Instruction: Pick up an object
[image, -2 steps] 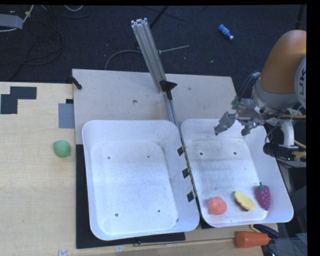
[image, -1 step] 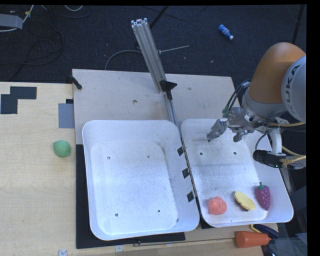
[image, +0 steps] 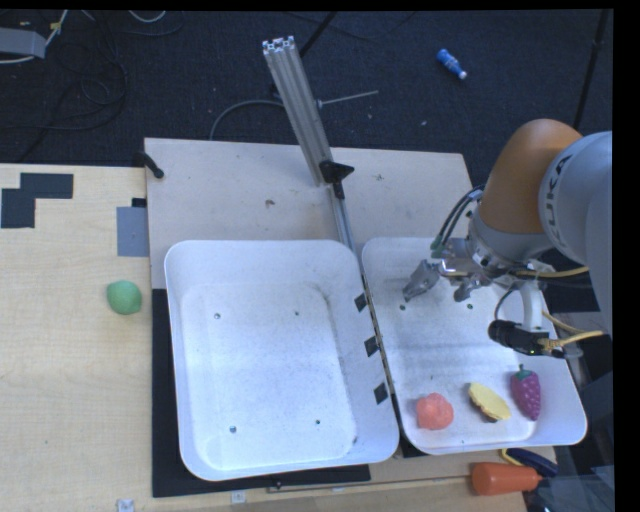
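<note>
Three small objects lie along the near edge of the right bin (image: 420, 340): a pink-red round piece (image: 434, 411), a yellow piece (image: 489, 402) and a purple grape-like bunch (image: 526, 391). My gripper (image: 440, 282) hangs over the far half of that bin, well above and behind the three objects. Its fingers (image: 419, 283) are spread apart with nothing between them. The grey arm with its orange band (image: 525, 185) reaches in from the right.
The left bin (image: 262, 360) sits beside the right one. A green ball (image: 124, 297) rests on the wooden bench to the left. An orange object (image: 505, 478) lies just outside the right bin's near edge. A metal rail (image: 305, 110) slants above the bins.
</note>
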